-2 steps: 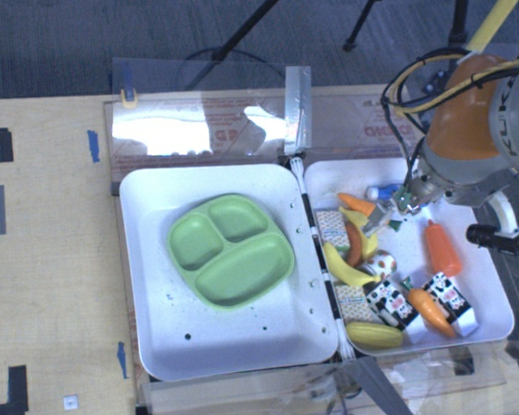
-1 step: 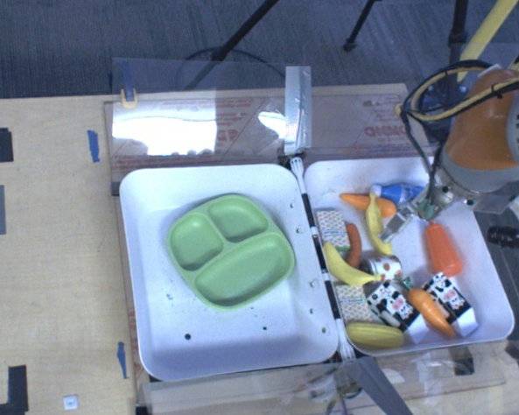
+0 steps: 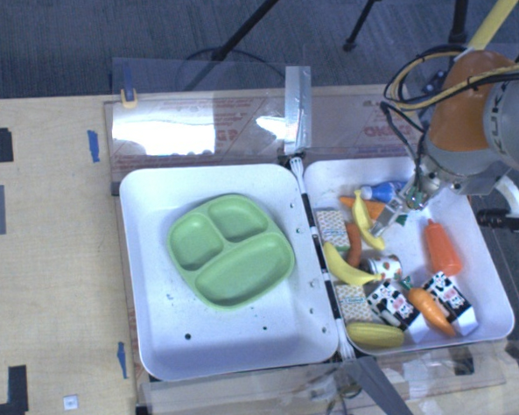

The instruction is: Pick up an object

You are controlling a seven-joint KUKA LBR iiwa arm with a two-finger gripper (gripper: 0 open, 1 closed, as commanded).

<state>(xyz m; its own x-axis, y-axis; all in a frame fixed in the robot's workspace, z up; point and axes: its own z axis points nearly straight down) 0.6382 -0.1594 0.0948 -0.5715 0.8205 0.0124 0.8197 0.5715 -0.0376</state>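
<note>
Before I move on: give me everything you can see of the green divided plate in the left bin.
The green divided plate is a rounded, matte, plastic-looking dish with three compartments: two smaller ones along its upper edge and one large one across the lower part. It lies flat, right side up and turned slightly askew, near the middle of the left white bin, resting on the bin's floor. Nothing lies in its compartments, and no other object touches it. A few small dark specks dot the bin floor nearby. It looks intact.

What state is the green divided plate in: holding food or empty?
Empty: the green divided plate in the left bin shows three bare compartments.
</note>
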